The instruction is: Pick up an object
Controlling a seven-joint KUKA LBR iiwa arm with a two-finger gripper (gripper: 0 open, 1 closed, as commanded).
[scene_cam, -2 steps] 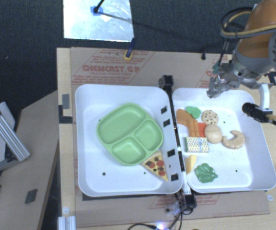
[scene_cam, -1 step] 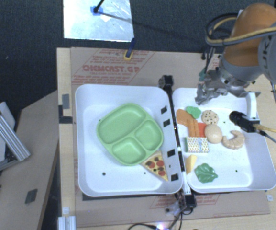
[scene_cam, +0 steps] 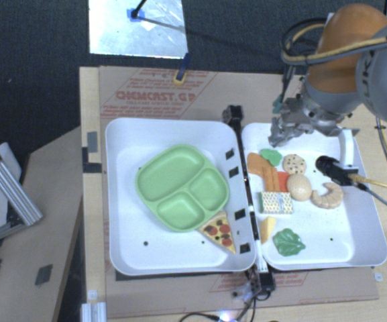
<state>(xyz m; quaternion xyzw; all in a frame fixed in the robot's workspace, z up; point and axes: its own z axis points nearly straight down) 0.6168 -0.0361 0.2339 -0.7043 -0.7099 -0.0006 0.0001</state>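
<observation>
Feed is evenly lit from overhead, diffuse, no hard shadows on my end. Both white bins (scene_cam: 180, 129) run bright, close to clipping on their floors. Strong glare off the foil sheet (scene_cam: 136, 17) at top, washed out in patches. Dark backdrop around the bench (scene_cam: 59, 173) loses all detail. Only soft shadow I get is under the green tray (scene_cam: 180, 188). Overall soft and low-res; the arm (scene_cam: 351, 45) looks slightly blurred, the small items are grainy.
</observation>
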